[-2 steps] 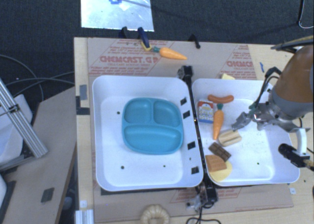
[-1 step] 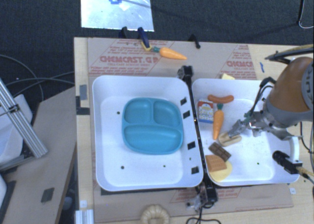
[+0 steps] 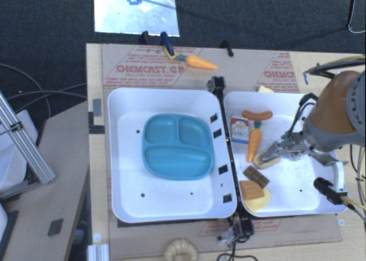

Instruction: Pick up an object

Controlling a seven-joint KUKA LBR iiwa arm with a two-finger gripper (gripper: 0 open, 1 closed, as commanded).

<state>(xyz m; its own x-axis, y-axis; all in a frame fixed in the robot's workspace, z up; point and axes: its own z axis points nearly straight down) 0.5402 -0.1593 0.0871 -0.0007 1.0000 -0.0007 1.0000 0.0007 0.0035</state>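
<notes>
Far to the left of the gripper (image 3: 267, 154) stands the left bin (image 3: 126, 197), and in it lies a blue divided plate (image 3: 175, 145) with wide white floor free around it on all sides up to the rim. Between the two bins runs a dark divider with black clips (image 3: 222, 134). The right bin (image 3: 297, 197) holds the toy food: just left of the gripper an orange carrot (image 3: 253, 144) lies almost upright in the view, a small carton (image 3: 239, 129) is beside it further left, and a sausage (image 3: 257, 115) lies above them. Below and left of the gripper are a brown chocolate piece (image 3: 255, 176) and a tan slice on a yellow round piece (image 3: 253, 193). The gripper tips come close to the carrot, over a pale flat thing I cannot name; if the fingers are open or closed, I cannot tell, they blur together. To the right and below the gripper the bin floor is bare until the rim. Behind the bins, on the cardboard sheet (image 3: 143, 68), another carrot (image 3: 197, 62) lies. The grey arm (image 3: 337, 117) with the orange band is cut by the right edge.
</notes>
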